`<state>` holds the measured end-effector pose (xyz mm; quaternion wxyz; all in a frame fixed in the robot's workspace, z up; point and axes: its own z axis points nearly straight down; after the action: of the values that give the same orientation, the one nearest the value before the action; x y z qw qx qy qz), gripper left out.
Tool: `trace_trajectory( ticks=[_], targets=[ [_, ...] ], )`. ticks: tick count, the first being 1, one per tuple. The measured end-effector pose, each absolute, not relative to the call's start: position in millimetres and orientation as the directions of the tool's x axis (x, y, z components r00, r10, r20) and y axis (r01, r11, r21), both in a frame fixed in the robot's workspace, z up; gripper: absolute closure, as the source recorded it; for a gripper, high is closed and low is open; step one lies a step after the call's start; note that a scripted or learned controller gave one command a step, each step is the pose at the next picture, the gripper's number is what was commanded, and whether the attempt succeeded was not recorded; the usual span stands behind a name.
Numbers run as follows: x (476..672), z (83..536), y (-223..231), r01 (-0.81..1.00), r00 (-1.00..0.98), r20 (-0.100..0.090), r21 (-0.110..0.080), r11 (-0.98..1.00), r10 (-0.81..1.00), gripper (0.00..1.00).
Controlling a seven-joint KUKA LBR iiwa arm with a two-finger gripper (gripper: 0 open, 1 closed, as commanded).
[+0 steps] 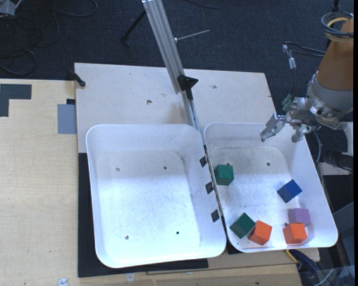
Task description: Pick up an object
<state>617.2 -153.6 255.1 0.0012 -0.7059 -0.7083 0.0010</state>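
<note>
Several small blocks lie in the right bin (307, 159). A green cube (224, 174) rests near its left wall, and a blue cube (289, 190) sits toward the right. Along the front are a dark green block (243, 225), an orange cube (261, 232), another orange cube (295, 233) and a lilac cube (299, 215). My gripper (282, 131) hangs above the bin's far right corner, well away from the blocks. Its two fingers (268, 130) are spread apart with nothing between them.
The left bin (101, 159) adjoins the right one, with black clips along the shared wall. A slanted aluminium rail (167, 46) rises behind the bins. The arm (334, 70) stands at the right edge.
</note>
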Motion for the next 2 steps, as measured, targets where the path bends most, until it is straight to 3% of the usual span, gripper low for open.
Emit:
trace_trajectory(
  ticks=[1,2],
  targets=[
    [538.6,92,-151,1.000,0.001,0.002,-0.005,-0.001,1.000,0.00],
    [569.0,93,-199,1.000,-0.004,0.017,-0.002,0.004,1.000,0.00]
  ],
)
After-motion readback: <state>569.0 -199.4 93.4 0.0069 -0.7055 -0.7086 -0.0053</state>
